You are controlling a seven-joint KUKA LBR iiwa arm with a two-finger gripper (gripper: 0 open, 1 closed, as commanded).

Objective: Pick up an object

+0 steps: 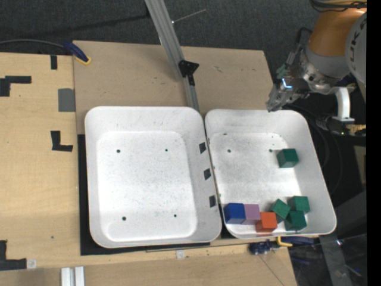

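Two shallow white bins are being borne side by side on the bench. No blocks are being shown in the left bin point(143, 171); the blocks are being held in the right bin point(262, 124). A lone green block point(287, 158) is lying near that bin's right wall, well apart from the others. Along the near wall a cluster is gathered: a blue block point(234, 213) just beside a purple block point(252, 212), an orange block point(268, 221) touching the purple one, and three more green blocks point(293, 212) packed beside it toward the corner.

The gripper point(278, 100) is being held above the far right corner of the right bin, just outside its rim, well apart from every block. Nothing is being seen in its grasp; how far its fingers are parted cannot be told, since the tip is small and dark against the background.

A slanted metal bar point(169, 37) is crossing the bench toward the gap between the bins. The arm's orange band point(336, 31) is being cut off by the top right edge.
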